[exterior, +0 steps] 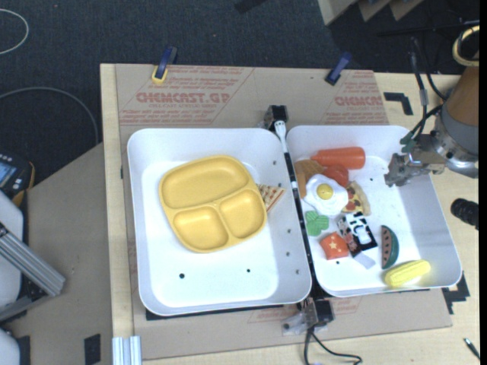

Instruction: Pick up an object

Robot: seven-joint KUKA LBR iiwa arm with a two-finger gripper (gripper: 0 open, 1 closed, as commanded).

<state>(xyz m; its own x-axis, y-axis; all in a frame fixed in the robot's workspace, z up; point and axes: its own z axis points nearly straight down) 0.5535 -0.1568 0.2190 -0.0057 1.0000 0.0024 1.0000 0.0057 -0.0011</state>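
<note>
You've got a brown printed board (228,97) as the base. Yellow-tipped blue clamp (162,65) on its far edge, left; second blue clamp (338,68) on the same edge, right. Black clip (275,117) mid-board. Black cable (327,352) trails off its near edge. Dark carpet (76,21) beyond the board. Aluminium rail (30,261) left of the board.

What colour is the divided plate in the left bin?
Yellow: the divided plate, seen in the camera view.
</note>
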